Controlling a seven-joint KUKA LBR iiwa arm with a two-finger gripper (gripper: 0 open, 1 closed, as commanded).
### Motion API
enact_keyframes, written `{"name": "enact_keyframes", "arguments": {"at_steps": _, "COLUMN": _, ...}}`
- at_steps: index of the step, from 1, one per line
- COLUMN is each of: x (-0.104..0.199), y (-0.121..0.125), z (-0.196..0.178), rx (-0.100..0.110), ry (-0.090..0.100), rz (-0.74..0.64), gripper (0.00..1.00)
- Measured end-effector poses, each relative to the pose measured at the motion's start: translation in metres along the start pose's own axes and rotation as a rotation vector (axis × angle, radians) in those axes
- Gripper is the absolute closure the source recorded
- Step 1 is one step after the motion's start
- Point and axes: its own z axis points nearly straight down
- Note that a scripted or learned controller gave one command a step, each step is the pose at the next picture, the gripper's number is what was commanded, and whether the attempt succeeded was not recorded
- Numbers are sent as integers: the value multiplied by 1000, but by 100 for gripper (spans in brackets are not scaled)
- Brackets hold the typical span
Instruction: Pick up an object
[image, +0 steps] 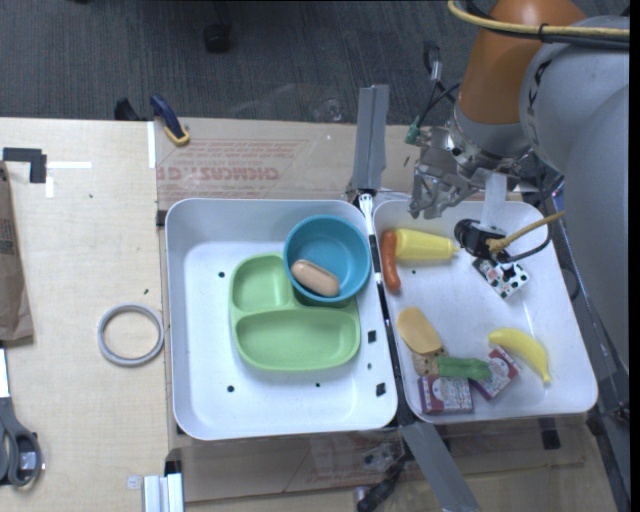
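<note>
Yellow corn (422, 246) lies just below your pincer (432, 200) in the right bin (560, 300). You cannot tell its state.

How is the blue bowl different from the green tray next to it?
The blue bowl is round and deep; the green tray is shallow, roughly rectangular and split into compartments. The bowl holds a small sausage-like toy; the tray's compartments hold nothing. The bowl overlaps the tray's upper right corner. Both sit in the left white bin.
</note>
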Motion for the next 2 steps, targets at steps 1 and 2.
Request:
{"name": "enact_keyframes", "arguments": {"at_steps": 1, "x": -44, "y": -45, "z": -25, "rx": 0, "ry": 0, "rz": -328, "gripper": 100}}
{"name": "enact_keyframes", "arguments": {"at_steps": 2, "x": -104, "y": -11, "z": 49, "rx": 1, "ry": 1, "rz": -370, "gripper": 100}}
